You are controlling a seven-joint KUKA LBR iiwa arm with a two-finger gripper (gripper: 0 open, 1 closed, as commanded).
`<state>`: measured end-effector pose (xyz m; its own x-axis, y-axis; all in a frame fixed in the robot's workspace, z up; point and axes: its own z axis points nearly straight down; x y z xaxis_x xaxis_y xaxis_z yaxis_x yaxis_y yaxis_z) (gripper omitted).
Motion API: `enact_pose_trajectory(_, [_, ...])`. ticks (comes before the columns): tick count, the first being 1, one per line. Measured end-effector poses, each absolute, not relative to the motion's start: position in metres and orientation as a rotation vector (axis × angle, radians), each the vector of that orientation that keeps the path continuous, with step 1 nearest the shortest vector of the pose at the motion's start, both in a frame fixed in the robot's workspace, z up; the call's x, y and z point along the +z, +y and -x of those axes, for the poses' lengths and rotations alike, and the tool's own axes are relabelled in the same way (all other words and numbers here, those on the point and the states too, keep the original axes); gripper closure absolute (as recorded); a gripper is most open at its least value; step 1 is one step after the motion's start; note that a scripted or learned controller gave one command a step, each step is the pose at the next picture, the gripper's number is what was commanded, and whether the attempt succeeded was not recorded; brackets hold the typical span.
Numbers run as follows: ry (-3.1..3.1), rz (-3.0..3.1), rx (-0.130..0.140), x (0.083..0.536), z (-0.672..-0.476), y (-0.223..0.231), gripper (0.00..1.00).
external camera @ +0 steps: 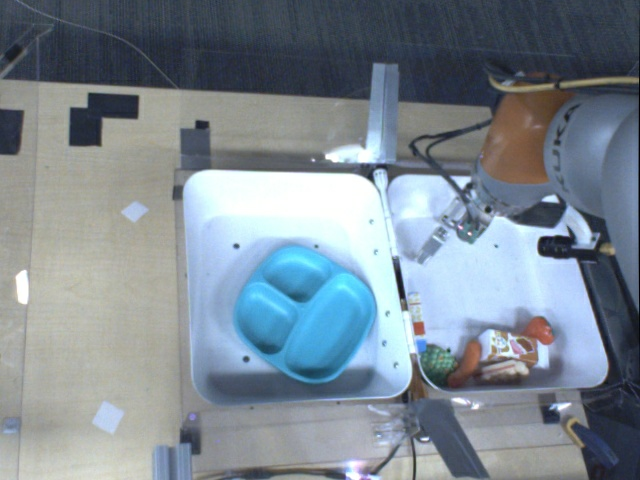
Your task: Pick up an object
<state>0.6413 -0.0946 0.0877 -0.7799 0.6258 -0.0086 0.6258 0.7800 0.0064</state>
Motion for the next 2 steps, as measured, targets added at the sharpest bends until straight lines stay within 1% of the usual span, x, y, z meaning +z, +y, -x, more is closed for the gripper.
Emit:
enact_pose_trajectory(1, [2.917,-1.14,0.005,0.089,-0.584,-0.109,0.0])
enact_pose_trajectory(2, [2.841,-1.313,0.004,0.09,-0.529,-0.143,0.0])
